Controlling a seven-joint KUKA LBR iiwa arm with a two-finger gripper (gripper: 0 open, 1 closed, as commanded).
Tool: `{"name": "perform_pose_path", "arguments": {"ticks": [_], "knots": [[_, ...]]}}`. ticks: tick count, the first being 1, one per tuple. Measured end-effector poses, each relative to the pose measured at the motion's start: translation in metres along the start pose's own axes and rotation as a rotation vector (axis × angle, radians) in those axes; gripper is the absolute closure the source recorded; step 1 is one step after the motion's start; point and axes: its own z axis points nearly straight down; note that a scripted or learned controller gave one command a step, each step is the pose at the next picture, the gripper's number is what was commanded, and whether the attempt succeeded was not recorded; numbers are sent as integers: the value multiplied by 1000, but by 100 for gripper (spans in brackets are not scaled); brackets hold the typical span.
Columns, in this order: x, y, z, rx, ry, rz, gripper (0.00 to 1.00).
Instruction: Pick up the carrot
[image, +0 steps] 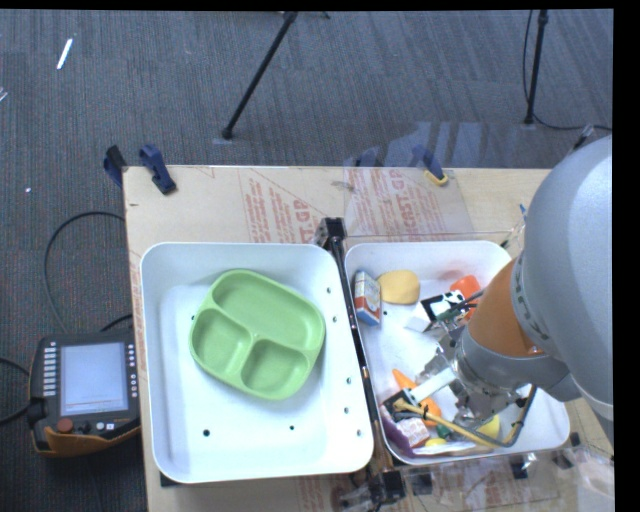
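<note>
Two white bins sit side by side on the surface, and the arm reaches down into the right bin. The end effector hangs low over the clutter at that bin's near side, but its tip is lost among cables and toys, so how wide it stands and whether it has hold of anything cannot be told.

What looks like the carrot, a small orange wedge, lies just to the left of the end effector, touching or nearly touching it; only part of it shows. Below the end effector lie a purple item and a yellow piece. Farther off, up and to the left, are a yellow rounded toy and a small carton. An orange-red object lies near the arm's orange band. A green divided plate sits in the left bin, well apart.

The carrot is likely a light, stiff plastic toy with a smooth, tapered body, so it could squirt out of a pinch near the tip. Closing across the thicker middle, square to its long axis, seems safest, with neighbours crowding close.
</note>
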Motion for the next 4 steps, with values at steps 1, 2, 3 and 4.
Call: {"name": "perform_pose_path", "arguments": {"ticks": [1, 2, 3, 4], "knots": [[73, 28, 2, 8, -13, 143, 0], [74, 21, -2, 20, -28, 126, 100], [74, 20, -2, 21, -29, 122, 0], [11, 6, 3, 12, -13, 144, 0]]}}
